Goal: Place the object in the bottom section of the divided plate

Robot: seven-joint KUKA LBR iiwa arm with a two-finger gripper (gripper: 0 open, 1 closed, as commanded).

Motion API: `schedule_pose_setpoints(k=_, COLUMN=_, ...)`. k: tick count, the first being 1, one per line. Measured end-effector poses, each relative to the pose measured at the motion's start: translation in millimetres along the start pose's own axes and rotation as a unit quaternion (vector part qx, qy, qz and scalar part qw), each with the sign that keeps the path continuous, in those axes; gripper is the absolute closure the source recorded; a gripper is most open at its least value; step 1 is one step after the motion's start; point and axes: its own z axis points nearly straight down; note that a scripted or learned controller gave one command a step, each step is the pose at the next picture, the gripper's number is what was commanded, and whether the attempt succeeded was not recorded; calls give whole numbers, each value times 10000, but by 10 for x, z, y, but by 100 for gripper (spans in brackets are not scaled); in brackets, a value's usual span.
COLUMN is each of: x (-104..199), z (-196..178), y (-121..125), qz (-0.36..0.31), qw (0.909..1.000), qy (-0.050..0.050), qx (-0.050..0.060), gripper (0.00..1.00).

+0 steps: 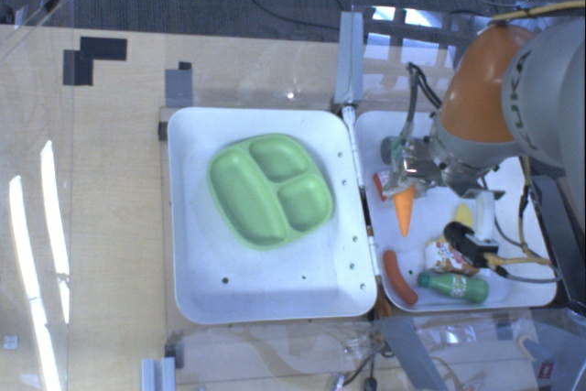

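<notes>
Pincer [403, 179] hangs over the right-hand bin [430, 229], in its upper left part, w/ the grey arm and orange band rising behind it to the right of the view. Can't tell from here whether the pincer is wide or narrow; its tip is lost against the wrist hardware.

Carrot [404, 213] sits directly below the pincer in the view, wide end up against the pincer's tip, point aimed away toward the near edge of the bin. Whether it's gripped or just lying there under the tip, can't say.

Just left of the pincer, by the bin wall: a small red-orange bit [377, 186], too small to ID. Further below the pincer, past the carrot's point: a red sausage [399, 277] lying at a slant near the bin's lower left corner. Below and right of the pincer: a yellow item [464, 215], a printed packet [442, 254], and a green bottle [455, 287] on its side.

Divided plate [270, 190], green, 3 sections, is well apart to the left of the pincer, in the middle of the left-hand bin [211, 288]. Both bins rest side by side on the pale wood counter [92, 197].
</notes>
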Motion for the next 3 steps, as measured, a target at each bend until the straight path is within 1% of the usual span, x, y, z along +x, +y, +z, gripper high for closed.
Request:
schedule_pose_setpoints(k=1, x=859, z=9, y=122, qz=639, qw=9980, qy=2, qx=11, gripper=100)
schedule_pose_setpoints(k=2, x=1466, z=-379, y=609, qz=665, qw=9978, qy=-1, qx=10, gripper=100)
schedule_pose_setpoints(k=3, x=2078, z=180, y=709, qz=907, qw=9959, qy=-7, qx=27, gripper=100)
